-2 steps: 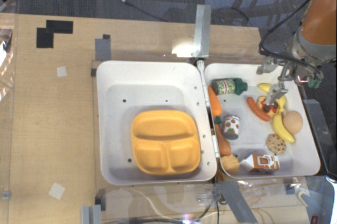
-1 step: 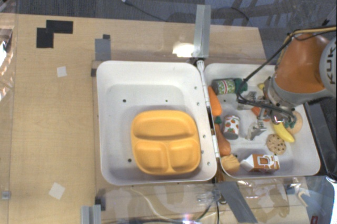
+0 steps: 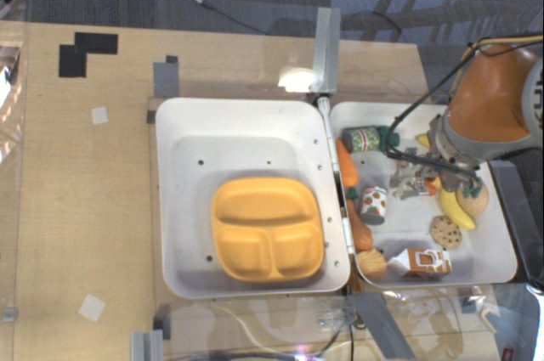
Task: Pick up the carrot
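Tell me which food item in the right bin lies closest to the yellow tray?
The carrot. It lies along the right bin's left wall, next to the divider, so it is nearest the yellow tray. The banana and cookie sit farther right.

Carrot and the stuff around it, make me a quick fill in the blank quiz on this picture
1. The carrot lies in the ____ bin, along its left wall.
2. The tray in the left bin is ____ in colour.
3. The green can lies on its ____.
4. The banana lies just above the ____.

Missing words: right; yellow; side; cookie
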